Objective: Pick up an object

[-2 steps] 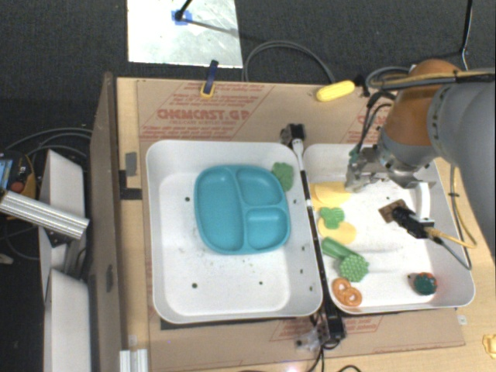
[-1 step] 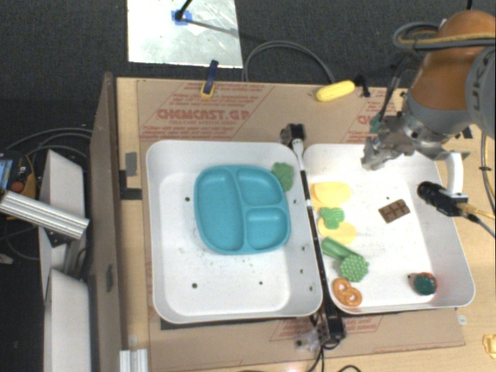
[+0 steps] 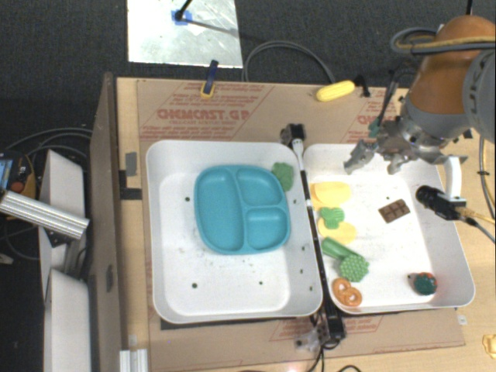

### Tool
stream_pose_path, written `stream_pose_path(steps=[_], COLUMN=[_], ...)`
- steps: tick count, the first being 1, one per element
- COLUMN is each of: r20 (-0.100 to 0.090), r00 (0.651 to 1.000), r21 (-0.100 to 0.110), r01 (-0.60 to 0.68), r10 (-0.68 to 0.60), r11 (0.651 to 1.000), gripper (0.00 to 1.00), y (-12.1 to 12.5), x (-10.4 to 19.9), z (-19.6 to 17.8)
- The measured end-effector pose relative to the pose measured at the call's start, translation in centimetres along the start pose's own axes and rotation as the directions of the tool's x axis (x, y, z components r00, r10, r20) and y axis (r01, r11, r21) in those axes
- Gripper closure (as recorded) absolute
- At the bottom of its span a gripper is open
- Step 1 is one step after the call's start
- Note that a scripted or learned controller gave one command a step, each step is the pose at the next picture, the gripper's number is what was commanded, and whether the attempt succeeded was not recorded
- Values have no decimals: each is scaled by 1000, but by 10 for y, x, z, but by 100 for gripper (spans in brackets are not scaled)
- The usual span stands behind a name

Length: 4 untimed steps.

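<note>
1. We see the arm [image 3: 449, 68] reaching in from the right, its orange band uppermost and the wrist tipped down toward the far edge of the right bin [image 3: 446, 250].
2. The gripper [image 3: 378, 160] hangs over the bin's upper part, its fingers [image 3: 358, 161] spread fairly wide with nothing between them.
3. Objects in the right bin: a yellow piece [image 3: 331, 191] by the left wall, a green piece [image 3: 332, 218] just below it, a green vegetable [image 3: 346, 260], an orange ring [image 3: 347, 293] at the near corner, a brown chocolate bar [image 3: 394, 210] mid-bin, and a small dark green and red item [image 3: 423, 284] near the right corner. All lie apart from the gripper.
4. The left bin [image 3: 174, 285] holds a blue divided plate [image 3: 241, 209] with a green leafy piece [image 3: 284, 176] at its upper right.
5. A yellow banana-like toy [image 3: 335, 91] lies on the cardboard [image 3: 256, 115] behind the bins.
6. Writing: red print on the cardboard seems to read "CHEMCAST GP"; we cannot make out the rest.
</note>
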State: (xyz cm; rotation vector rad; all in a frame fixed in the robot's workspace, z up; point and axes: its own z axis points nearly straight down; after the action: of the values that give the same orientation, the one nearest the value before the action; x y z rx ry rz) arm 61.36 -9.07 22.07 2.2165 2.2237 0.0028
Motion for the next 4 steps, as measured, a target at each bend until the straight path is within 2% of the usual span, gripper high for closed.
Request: stream_pose_path(steps=[1, 2, 3, 4], r20=[-2, -2, 0, -1], r00=[1000, 1000, 1000, 1000], r21=[11, 6, 6, 4], r01=[-3, -2, -6, -3], r10=[3, 2, 6, 3], r11=[1000, 1000, 1000, 1000], gripper=[0, 0, 0, 0], y=[-82, -129, -129, -128], x=[13, 36, -1, 5], z=[39, 36, 105, 138])
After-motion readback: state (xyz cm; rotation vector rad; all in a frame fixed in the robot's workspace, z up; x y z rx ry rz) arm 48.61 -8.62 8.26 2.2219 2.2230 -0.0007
